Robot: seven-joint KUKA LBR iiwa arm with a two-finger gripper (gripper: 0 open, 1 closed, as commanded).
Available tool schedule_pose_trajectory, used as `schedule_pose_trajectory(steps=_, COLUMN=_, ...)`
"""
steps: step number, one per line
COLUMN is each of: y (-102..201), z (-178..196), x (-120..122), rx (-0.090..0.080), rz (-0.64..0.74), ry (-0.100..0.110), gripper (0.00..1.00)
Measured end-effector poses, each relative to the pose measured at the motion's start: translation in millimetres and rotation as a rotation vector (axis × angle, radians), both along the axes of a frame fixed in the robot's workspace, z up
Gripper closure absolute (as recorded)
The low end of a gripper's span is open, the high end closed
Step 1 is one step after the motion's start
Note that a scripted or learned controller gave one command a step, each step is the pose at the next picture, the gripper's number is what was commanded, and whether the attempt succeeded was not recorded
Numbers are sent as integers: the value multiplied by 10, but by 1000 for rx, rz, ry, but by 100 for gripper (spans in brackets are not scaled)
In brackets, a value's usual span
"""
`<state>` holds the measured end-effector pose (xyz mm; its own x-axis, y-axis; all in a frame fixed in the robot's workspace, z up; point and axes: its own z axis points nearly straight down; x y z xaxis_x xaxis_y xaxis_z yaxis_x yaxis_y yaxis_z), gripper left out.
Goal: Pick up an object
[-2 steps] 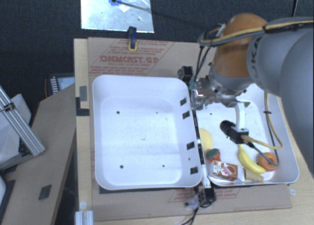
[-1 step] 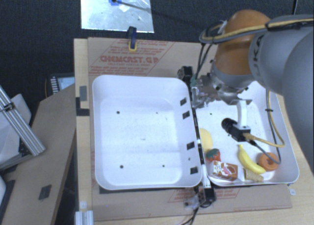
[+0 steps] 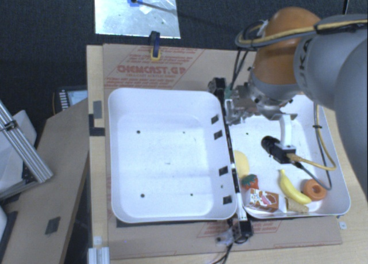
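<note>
Choice of target is your first job, because the gripper (image 3: 230, 109) hangs at the upper left corner of the right bin (image 3: 332, 142), close to the wall between the two bins and well apart from the objects. Whether it is wide or narrow I cannot tell; the wrist covers it.

The objects lie together in the lower part of that bin. I would take the banana (image 3: 290, 186): its upper end has free floor on both sides, so you can close across its narrow width. The yellow fruit (image 3: 242, 163) lies just beside the dividing wall, which probably leaves too little room on that side. The printed packet (image 3: 263, 199) lies flat and looks difficult to catch. The orange round piece (image 3: 314, 189) sits near the banana's lower end, so come down away from it.

The bin floor is smooth white plastic, so an object may slide when you push it. Both bins, with the left bin (image 3: 167, 159) in the centre, stand on a cardboard sheet (image 3: 172, 68) with red print. Dark carpet (image 3: 46, 27) fills the top of the frame, with a shiny metal sheet (image 3: 135, 4) at upper left.
</note>
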<state>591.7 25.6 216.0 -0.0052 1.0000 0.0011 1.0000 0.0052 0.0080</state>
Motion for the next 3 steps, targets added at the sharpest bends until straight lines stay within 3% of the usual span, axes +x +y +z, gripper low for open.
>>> schedule_pose_trajectory(steps=3, y=11, z=316, x=23, rx=3, rz=8, ry=-5, gripper=100)
